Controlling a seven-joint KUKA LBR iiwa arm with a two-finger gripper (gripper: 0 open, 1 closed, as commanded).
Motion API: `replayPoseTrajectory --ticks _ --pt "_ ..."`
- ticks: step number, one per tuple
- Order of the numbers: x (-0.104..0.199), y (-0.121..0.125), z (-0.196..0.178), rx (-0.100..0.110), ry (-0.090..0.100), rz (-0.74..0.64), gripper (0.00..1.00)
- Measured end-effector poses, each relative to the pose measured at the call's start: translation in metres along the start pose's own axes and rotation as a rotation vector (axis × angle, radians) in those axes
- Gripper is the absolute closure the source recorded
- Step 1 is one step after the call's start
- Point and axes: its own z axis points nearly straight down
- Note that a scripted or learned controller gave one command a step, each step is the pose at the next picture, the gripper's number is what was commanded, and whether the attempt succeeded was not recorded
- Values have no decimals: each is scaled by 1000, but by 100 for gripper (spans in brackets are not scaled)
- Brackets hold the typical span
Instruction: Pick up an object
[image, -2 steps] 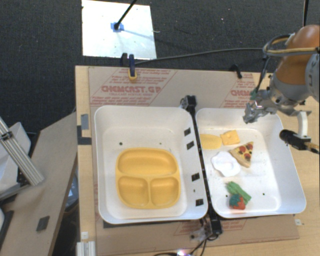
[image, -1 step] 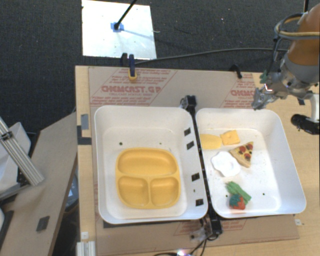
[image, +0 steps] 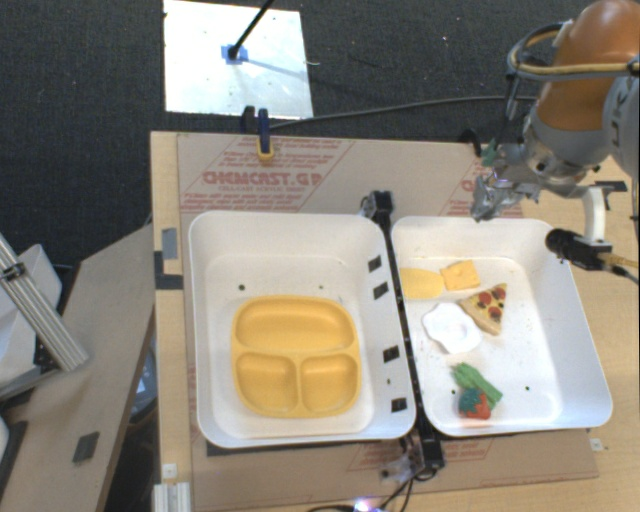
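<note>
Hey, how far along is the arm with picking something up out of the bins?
Nothing looks done so far: the pizza slice, cheese square, fried egg and vegetable piece all lie in the right bin. The yellow divided plate sits in the left bin. In hand: the gripper hovers above the right bin's far rim. Left: descend, grasp, lift.

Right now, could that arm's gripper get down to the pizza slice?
Probably yes. The gripper hovers by the right bin's far rim, and the pizza slice lies uncovered, only nudging the fried egg.
</note>
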Motion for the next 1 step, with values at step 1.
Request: replayPoseTrajectory --ticks 1 --pt "56 -2 16 2 1 -1 100"
